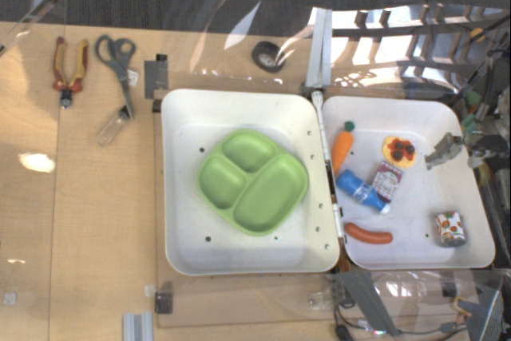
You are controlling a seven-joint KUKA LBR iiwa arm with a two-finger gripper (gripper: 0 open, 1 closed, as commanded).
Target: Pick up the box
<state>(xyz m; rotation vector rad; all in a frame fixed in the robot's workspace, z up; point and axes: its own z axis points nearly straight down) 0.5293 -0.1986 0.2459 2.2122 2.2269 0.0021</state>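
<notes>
The box (388, 180) is a small purple and white carton lying tilted near the middle of the right bin (415, 255). One corner rests against a blue bottle (361, 191). My gripper (444, 150) hangs at the right bin's right side, above its floor. It is to the right of the box and a little farther back, clearly apart from it. Nothing shows in the gripper.
The right bin also holds an orange carrot (342, 149), a round pizza toy (399, 150), a red sausage (368, 235) and a small can (450, 228). A green divided plate (253, 181) lies in the left bin (180, 196). Pliers (68, 69) and scissors (118, 61) lie on the bench.
</notes>
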